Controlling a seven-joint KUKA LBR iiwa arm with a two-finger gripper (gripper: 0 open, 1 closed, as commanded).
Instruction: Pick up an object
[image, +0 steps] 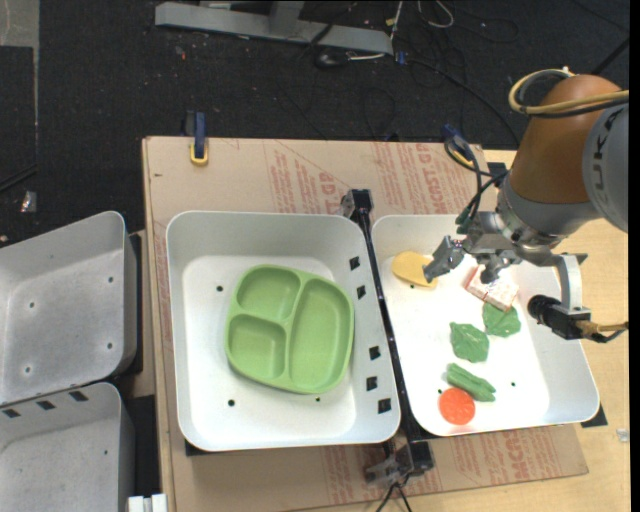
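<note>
even overhead light; soft shadows; white bins bright; slightly grainy

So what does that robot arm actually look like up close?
The arm is bulky and rounded: a grey shell with a wide orange band above the wrist. A yellowish cable loops over the top, and thin black cables trail off at the side. The end effector is a small cluster of dark and silvery metal parts.

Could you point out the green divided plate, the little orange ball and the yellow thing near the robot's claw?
Green plastic divided plate (291, 328): camera view, on its central divider.
Small orange ball (457, 405): camera view, its middle.
Yellow flat object (410, 267): camera view, its bare left part.
</note>
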